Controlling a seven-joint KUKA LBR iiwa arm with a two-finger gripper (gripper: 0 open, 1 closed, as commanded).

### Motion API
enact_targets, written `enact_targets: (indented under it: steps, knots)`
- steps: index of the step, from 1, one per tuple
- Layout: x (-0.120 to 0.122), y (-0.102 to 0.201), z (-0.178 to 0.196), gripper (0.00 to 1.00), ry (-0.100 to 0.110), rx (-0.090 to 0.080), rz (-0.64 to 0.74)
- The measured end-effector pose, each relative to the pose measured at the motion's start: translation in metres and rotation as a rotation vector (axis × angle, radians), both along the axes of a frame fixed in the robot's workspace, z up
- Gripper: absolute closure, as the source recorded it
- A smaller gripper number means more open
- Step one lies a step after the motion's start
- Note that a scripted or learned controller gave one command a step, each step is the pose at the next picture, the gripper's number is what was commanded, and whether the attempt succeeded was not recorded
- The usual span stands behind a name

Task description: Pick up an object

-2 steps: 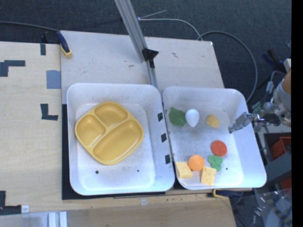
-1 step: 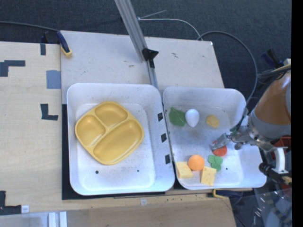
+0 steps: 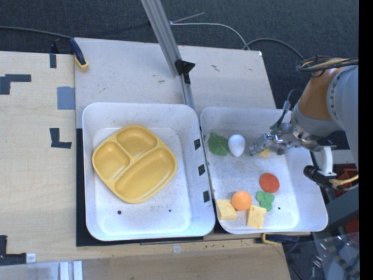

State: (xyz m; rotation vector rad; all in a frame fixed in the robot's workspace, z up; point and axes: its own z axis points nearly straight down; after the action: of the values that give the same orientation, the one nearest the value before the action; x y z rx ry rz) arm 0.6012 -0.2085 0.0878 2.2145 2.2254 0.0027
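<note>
Counter (image 3: 134,74) under two white bins. Left bin (image 3: 140,112), far to the hand's left, carrying a yellow divided plate (image 3: 135,162). Right bin (image 3: 303,214) around the hand (image 3: 263,149), which hangs low near the far right part of the bin; spread or pressed together, cannot tell. A small yellowish piece (image 3: 265,153) right at the hand's tips, held or not unclear. White egg (image 3: 236,145) just left of hand, green leaf (image 3: 218,144) beyond it. Red slice (image 3: 269,182) just below hand. Further toward the near rim: orange ball (image 3: 241,200), green sprig (image 3: 266,199), two yellow cheese wedges (image 3: 226,209) and (image 3: 256,216).
</note>
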Motion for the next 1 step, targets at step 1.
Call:
enact_targets:
  steps: [1]
  knots:
    - [0.0598,-0.0008,0.0395,0.00,-0.004,-0.002,-0.001]
